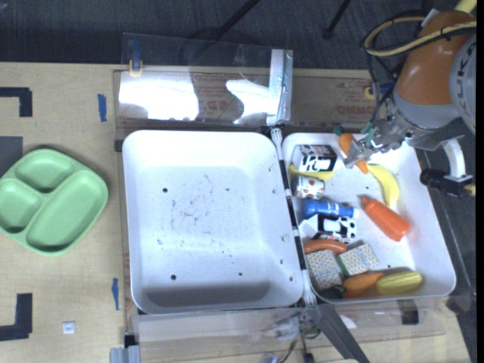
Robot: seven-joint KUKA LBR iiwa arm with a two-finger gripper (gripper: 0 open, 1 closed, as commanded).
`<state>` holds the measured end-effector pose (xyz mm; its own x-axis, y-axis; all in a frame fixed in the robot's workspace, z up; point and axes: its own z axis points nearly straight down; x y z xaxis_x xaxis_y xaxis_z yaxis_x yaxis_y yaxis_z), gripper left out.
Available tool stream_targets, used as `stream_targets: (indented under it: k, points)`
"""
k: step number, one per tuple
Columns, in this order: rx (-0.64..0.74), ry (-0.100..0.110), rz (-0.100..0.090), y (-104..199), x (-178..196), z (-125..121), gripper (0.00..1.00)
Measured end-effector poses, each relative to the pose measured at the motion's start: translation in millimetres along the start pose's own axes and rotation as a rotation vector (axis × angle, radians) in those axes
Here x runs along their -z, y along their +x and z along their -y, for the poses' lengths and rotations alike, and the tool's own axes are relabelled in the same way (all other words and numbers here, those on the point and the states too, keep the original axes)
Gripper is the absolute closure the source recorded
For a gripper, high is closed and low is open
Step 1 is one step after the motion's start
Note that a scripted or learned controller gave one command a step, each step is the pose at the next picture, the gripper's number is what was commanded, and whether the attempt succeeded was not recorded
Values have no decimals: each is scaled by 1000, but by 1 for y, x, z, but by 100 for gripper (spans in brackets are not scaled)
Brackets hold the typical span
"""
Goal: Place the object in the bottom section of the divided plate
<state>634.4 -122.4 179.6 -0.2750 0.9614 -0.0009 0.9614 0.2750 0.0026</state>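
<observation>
The green divided plate (pixel 66 206) lies on the bench at the far left, outside both bins, with two small sections toward the back and one large section toward the front. My gripper (pixel 361 151) hangs low over the back of the right bin (pixel 440 257). A small orange piece (pixel 345 141) shows right at its tip, beside a yellow banana (pixel 386 184). I cannot make out whether that piece is held.
The right bin is crowded: a white and black box (pixel 316 159), a blue bottle (pixel 327 209), an orange bottle-like object (pixel 386 218), textured squares (pixel 358 258), a carrot (pixel 363 280) and a yellow item (pixel 398 280). The left bin (pixel 204 210) separates it from the plate.
</observation>
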Motion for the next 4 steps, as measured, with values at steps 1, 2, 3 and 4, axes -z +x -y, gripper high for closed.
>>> stream_targets:
  k: [1, 2, 3, 4]
  points:
    - [244, 2, -3, 80, 22, 63, 100]
    - [-208, 2, 0, 157, 118, 80, 100]
    - [-208, 2, 0, 157, 118, 80, 0]
    - [-477, 7, -1, 271, -43, 85, 0]
